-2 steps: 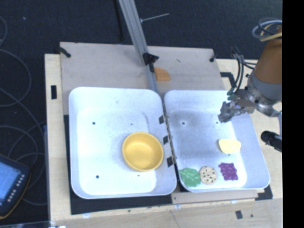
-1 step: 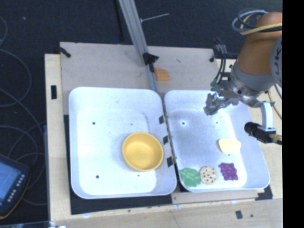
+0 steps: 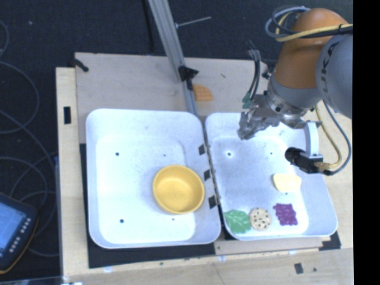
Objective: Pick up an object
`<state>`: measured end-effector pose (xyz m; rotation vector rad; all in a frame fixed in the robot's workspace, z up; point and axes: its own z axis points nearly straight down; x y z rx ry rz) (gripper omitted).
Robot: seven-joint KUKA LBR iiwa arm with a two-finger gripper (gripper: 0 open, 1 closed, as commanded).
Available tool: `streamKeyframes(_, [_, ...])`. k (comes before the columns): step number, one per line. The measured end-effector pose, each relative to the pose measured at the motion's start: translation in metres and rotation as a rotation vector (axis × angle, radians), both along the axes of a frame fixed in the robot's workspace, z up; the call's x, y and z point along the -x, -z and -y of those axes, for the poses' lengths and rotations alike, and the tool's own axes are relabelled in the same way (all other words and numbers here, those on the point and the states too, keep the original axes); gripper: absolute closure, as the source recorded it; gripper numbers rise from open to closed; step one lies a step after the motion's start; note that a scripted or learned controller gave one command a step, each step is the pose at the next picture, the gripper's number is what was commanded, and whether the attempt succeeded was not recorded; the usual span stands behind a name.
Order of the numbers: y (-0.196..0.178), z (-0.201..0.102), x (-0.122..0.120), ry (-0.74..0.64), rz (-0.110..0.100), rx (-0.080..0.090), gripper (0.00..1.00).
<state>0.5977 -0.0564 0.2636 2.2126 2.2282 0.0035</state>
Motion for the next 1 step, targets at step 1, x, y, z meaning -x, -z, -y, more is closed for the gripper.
streamKeyframes(1, [-0.0044,-0.0506,-0.0171,-0.001,0.000,-0.001,1.00])
